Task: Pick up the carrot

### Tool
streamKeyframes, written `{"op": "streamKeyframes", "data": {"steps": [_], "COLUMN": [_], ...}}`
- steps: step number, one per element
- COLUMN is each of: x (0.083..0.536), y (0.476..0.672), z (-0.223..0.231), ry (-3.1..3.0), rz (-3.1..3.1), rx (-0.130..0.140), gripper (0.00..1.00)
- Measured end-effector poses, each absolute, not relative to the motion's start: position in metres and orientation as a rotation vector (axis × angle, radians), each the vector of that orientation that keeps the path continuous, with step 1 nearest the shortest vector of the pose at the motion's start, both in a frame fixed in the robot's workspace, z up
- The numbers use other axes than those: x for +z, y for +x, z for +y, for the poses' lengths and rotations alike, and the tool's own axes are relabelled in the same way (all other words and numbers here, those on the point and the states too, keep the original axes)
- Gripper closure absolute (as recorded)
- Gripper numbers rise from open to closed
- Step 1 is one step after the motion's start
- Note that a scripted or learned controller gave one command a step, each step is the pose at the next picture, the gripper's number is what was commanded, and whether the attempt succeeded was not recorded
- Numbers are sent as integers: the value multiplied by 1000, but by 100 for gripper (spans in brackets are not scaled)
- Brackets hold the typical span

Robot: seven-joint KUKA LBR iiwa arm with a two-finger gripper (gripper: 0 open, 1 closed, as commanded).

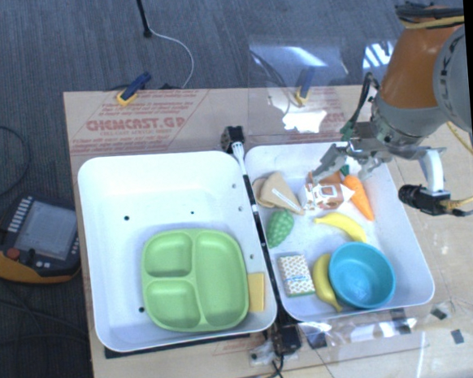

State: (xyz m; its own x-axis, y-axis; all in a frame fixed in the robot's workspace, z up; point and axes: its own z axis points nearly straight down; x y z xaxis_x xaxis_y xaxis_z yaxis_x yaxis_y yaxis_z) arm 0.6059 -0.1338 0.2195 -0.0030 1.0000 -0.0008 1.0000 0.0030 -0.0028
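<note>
The carrot [360, 197] is orange and lies at a slant near the right bin's far right side, its thick end pointing up toward the gripper. My gripper [348, 165] hangs just above that thick end, with its fingers spread open on either side. One grey finger [327, 164] reaches down-left toward a small white and orange carton [323, 195]. Nothing is held between the fingers.
The right bin [412, 248] also holds a banana [343, 225], a blue bowl [361, 276], a green fruit [280, 227], a beige wedge [275, 193] and a patterned block [295, 274]. A green divided plate [196, 278] sits in the left bin [138, 184].
</note>
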Motion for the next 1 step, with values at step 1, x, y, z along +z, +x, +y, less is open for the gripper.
{"op": "streamKeyframes", "data": {"steps": [1], "x": [123], "y": [626], "z": [-185], "ry": [-2342], "rz": [-2134], "rx": [-31], "gripper": [0]}}
